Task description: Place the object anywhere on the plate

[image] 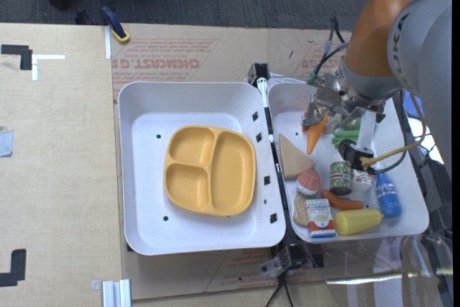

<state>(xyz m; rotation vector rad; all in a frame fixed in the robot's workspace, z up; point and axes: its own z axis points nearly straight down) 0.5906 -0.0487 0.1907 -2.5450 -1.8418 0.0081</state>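
Item: gripper, hanging above the far part of the right bin; an orange carrot hangs point-down from between its fingers, clear of the clutter beneath, so the jaws read as clenched on the carrot (the grip sits at its top end, which leaves the long tip free to swing).

Item: clutter below and near of the carrot; a tan wedge against the left wall, a pink ball, a small can, a second carrot lying flat, a yellow bottle, a blue bottle, a green piece beside the gripper; all packed close, little bare floor between them.

Item: yellow plate, three compartments, lying flat in the middle of the left bin; white floor shows all round it.

Item: route; the two bin walls meet between carrot and plate, so the carry leftward should, by my judgement, stay high enough for the dangling tip to pass over that ridge; above the plate the room is open, and any compartment would serve.
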